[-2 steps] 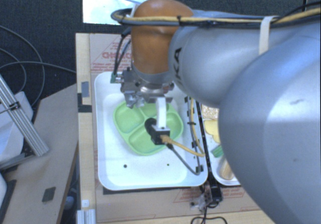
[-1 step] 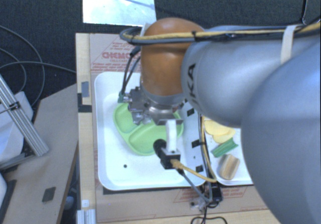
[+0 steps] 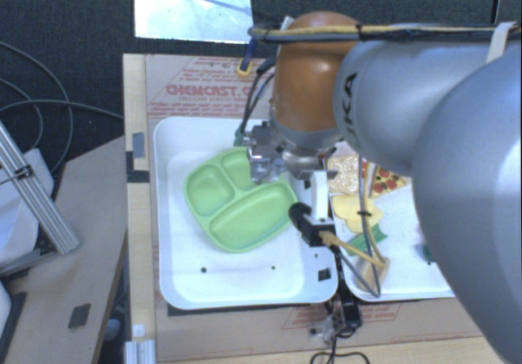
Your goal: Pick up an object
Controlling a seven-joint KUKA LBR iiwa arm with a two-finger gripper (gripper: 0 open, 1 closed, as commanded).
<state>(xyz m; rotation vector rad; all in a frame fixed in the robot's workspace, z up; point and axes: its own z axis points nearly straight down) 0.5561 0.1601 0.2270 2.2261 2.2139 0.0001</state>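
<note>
Grey arm (image 3: 440,109) above one green tray (image 3: 236,203).

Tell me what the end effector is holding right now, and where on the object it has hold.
Cannot be told: the end effector sits over the green divided plate's right rim, hidden by the wrist.

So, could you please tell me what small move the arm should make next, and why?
Probably a short descent onto the green divided plate. The tool sits over the plate's right rim in the left bin, and nothing visible shows a grasp yet, so lowering before closing seems sensible.
</note>
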